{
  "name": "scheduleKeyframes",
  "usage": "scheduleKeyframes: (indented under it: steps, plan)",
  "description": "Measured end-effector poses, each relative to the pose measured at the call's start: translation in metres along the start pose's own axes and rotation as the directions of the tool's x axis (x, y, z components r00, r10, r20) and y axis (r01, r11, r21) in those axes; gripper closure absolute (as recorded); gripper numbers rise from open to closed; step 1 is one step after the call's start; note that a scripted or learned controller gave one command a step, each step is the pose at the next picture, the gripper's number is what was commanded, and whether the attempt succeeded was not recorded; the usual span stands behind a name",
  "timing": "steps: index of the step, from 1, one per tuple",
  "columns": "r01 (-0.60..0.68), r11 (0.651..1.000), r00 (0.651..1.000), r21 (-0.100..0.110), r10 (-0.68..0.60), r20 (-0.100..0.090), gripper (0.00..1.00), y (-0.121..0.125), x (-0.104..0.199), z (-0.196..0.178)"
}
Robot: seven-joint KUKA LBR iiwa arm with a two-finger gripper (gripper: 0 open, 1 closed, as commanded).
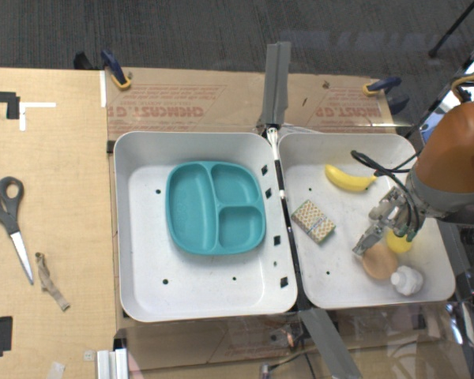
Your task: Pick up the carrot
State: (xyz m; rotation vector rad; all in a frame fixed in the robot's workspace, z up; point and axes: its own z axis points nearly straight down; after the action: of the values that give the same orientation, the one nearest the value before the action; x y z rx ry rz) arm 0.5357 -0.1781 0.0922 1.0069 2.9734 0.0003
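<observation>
Camera view shows the gripper (pixel 369 242) low in the right bin (pixel 316 290), though whether its claw is released or clenched cannot be told. No carrot can be made out with certainty among the bin's things: a banana (pixel 349 178), a patterned sponge (pixel 314 220), a yellow object (pixel 399 241), a tan round piece (pixel 378 264) and a white bottle (pixel 407 280). A teal divided plate (pixel 216 208) lies in the left bin (pixel 134 235).

The bench (pixel 47 212) is a pale wooden surface filling the left and middle of the frame. Two shallow white bins sit side by side on it, the left bin (pixel 130 235) at centre and the right bin (pixel 316 287) toward the right. Scissors (pixel 8 215) lie at the far left edge, with black tape marks (pixel 4 105) at upper left
</observation>
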Motion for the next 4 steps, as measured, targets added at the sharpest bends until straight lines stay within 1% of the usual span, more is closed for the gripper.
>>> scheduleKeyframes:
  steps: [1, 2, 3, 4]
  plan:
    - [-0.063, 0.998, 0.998, -0.001, 0.063, 0.005, 0.0, 0.042, -0.104, -0.044]
    - [0.249, 0.969, 0.969, -0.001, -0.249, 0.001, 0.0, 0.068, -0.032, -0.041]
    - [0.205, 0.979, 0.979, 0.0, -0.205, 0.0, 0.0, 0.025, 0.063, -0.017]
    - [-0.003, 1.0, 1.0, -0.001, 0.003, 0.002, 0.0, -0.017, 0.057, -0.011]
